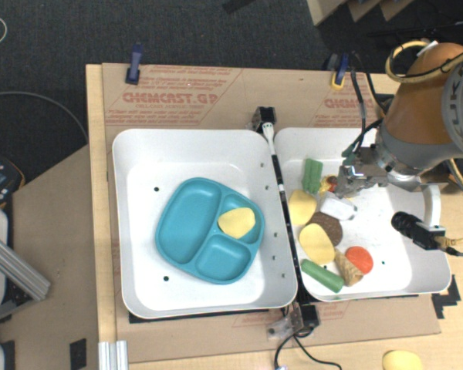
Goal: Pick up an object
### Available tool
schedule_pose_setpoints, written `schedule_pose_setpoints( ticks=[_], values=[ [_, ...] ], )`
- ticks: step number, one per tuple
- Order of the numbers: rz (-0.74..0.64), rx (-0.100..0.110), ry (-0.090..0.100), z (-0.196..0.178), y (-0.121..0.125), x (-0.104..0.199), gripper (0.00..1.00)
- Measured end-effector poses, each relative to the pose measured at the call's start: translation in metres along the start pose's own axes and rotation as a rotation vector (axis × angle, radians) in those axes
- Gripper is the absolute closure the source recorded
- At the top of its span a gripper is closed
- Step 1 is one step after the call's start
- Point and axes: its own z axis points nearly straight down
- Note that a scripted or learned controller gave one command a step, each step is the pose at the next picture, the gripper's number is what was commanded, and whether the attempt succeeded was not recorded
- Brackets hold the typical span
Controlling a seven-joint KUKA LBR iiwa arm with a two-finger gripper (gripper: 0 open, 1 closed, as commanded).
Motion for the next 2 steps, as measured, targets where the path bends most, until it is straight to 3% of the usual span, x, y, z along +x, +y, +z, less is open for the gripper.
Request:
schedule_pose_setpoints(
  ticks=[1, 2],
  values=[
    [-0.008, -0.002, 0.004, -0.042, -0.06, 0.019, 1.0],
    [-0.022, -0.017, 0.007, -0.144, -0.077, 0.119, 1.0]
  ],
)
